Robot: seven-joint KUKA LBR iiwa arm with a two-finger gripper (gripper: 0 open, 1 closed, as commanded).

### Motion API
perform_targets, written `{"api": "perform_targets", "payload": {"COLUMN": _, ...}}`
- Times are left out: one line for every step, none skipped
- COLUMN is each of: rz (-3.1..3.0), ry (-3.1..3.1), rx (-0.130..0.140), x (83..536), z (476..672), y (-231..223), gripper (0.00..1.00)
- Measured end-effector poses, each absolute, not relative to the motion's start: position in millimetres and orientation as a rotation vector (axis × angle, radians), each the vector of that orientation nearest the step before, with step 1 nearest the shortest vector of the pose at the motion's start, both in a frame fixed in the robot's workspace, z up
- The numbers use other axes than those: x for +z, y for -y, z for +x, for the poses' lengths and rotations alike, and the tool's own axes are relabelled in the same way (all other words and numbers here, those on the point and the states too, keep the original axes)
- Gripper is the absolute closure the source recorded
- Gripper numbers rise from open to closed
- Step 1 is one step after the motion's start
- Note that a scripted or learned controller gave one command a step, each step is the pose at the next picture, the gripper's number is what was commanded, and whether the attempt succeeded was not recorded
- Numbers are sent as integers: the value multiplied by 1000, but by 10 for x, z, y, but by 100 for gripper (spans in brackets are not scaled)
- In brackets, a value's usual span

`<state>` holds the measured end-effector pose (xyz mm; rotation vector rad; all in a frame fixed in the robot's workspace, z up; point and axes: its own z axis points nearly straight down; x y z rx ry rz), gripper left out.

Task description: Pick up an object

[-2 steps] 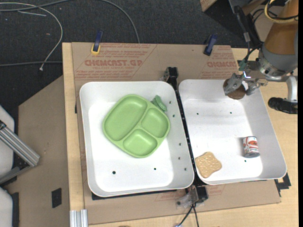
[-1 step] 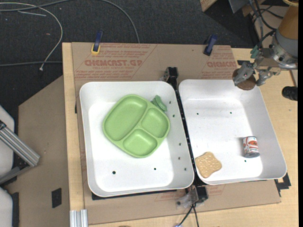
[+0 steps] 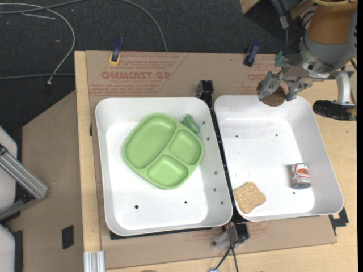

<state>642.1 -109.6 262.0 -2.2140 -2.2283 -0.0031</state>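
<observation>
My gripper [image 3: 277, 93] hangs over the far edge of the right bin [image 3: 266, 152], near its back left corner. A small brown round object [image 3: 274, 100] shows between its two fingertips, and the fingers are shut on it. In the same bin, a tan cracker-like piece [image 3: 249, 197] lies near the front left. A small red and white can [image 3: 300, 175] lies on its side at the right.
The left bin [image 3: 113, 180] holds a green divided plate [image 3: 164, 150] with a small dark green piece [image 3: 191, 123] at its far right rim. Blue clamps [image 3: 117, 50] [image 3: 252, 54] stand at the bench's back edge. A black bracket [image 3: 205, 89] sits between the bins.
</observation>
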Motion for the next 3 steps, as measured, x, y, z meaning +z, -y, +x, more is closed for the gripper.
{"api": "perform_targets", "payload": {"rz": -2212, "ry": 2225, "rx": 1, "x": 2447, "z": 6424, "y": 565, "gripper": 100}}
{"api": "perform_targets", "payload": {"rz": -2214, "ry": 2229, "rx": -5, "x": 2488, "z": 6534, "y": 15, "gripper": 100}}
{"api": "perform_targets", "payload": {"rz": -2216, "ry": 2226, "rx": -2, "x": 2323, "z": 6643, "y": -433, "gripper": 100}}
